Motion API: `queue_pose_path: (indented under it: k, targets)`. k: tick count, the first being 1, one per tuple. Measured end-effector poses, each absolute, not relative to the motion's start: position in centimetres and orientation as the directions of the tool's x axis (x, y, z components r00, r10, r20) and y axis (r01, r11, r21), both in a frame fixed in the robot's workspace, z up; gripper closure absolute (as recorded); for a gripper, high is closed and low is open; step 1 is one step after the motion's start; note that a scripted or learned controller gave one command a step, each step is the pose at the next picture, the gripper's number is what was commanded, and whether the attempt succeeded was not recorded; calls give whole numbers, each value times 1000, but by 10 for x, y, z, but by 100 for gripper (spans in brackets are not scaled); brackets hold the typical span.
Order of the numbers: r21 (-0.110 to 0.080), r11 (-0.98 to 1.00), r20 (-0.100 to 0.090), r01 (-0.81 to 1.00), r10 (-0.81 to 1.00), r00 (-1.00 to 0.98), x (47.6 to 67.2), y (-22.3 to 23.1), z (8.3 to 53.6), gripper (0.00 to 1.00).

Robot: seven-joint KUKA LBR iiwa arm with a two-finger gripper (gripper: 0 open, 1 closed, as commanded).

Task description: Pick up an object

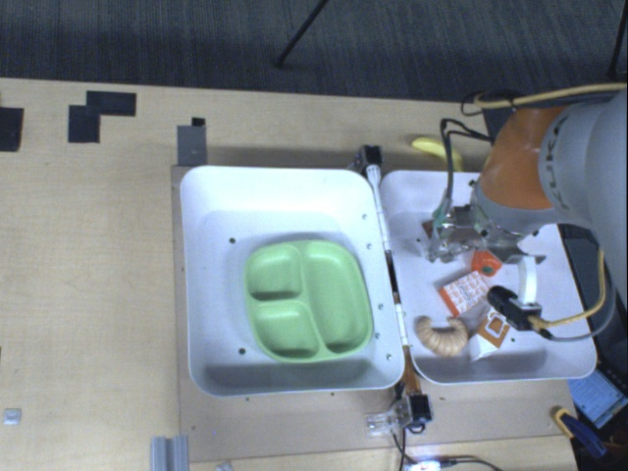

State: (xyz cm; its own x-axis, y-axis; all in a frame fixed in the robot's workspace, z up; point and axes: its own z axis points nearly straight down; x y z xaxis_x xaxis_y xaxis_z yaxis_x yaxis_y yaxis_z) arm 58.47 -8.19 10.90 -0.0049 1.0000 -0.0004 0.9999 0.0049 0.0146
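The arm (589,150) was smooth grey, rounded like a thick tube, with a broad orange band (515,165) above the wrist. A yellow cable (549,94) and thin black wires ran along it. The claw (449,243) looked metallic, perhaps silver, its detail blurred.

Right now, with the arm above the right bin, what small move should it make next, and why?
Probably a short descent. The gripper hangs over the right bin, beside the orange-and-white packet, and nothing is visible between its fingers. The croissant lies nearer the front wall.
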Motion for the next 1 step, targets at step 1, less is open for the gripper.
queue_pose_path:
  k: [1]
  targets:
    - [14, 5, 0, 1000, 1000, -5, 585, -82, 109, 0]
